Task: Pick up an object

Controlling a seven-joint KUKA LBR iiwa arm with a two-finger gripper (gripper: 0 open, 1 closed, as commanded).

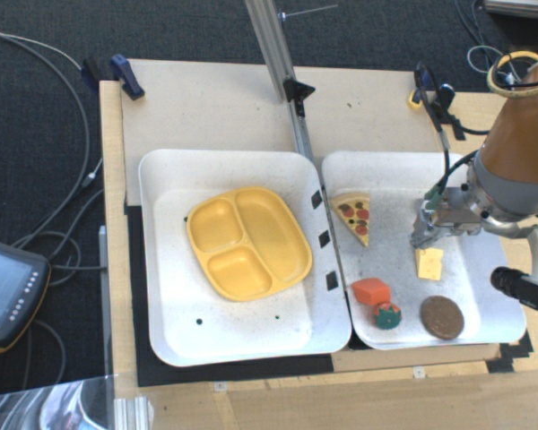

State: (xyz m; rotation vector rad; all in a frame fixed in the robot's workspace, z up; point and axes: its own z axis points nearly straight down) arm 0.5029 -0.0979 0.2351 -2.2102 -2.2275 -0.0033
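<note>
Presently on the bench: left bin [161,330], one yellow divided plate [248,243]. Right bin [493,321]: pizza slice [354,218], yellow cheese block [429,263], red piece [371,290] touching a green-and-red piece [387,315], brown disc [442,317]. Gripper [423,233] just above the cheese block; whether its jaws are spread or pressed together, I cannot tell.

Two bins [161,267], one tray [247,242], five foods [353,218].

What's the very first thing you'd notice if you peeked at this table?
The big yellow divided plate in the left bin grabs your eye. In the right bin, toy food lies scattered: a pizza slice, a cheese square and a brown cookie, with the gripper above the cheese.
</note>
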